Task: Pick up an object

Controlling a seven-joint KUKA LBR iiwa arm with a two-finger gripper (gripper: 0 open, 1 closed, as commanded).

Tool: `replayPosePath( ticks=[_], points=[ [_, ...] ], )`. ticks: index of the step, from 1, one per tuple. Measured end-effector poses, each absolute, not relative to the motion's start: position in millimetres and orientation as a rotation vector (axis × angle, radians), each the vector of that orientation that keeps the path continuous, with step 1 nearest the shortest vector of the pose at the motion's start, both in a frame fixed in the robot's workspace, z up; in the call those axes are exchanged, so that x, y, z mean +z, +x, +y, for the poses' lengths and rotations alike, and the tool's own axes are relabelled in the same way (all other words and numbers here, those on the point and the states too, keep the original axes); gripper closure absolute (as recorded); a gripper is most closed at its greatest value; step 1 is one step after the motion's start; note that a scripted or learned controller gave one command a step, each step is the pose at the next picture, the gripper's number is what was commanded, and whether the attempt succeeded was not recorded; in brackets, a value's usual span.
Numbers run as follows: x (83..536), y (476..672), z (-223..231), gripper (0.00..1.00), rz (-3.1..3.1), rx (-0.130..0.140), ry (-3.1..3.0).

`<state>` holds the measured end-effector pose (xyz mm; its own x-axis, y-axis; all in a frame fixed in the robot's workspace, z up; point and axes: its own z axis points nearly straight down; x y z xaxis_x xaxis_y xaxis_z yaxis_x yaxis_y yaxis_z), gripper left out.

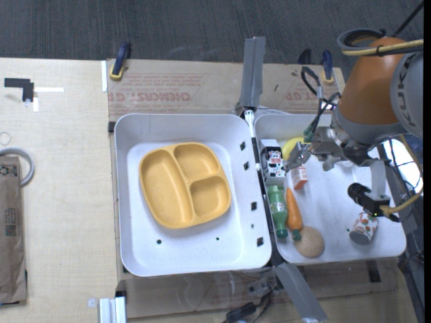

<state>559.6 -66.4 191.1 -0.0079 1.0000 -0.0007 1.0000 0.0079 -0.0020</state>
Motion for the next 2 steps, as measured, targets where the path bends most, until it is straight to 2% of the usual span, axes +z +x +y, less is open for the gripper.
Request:
replayPosePath(
  ticks=[1,2],
  points=[
    [190.9,482.1,-46.1,0.00,-2.525,0.003,-1.864],
    [191.1,478.1,-34.4,0.00,-2.662,0.001,-1.666]
  ],
)
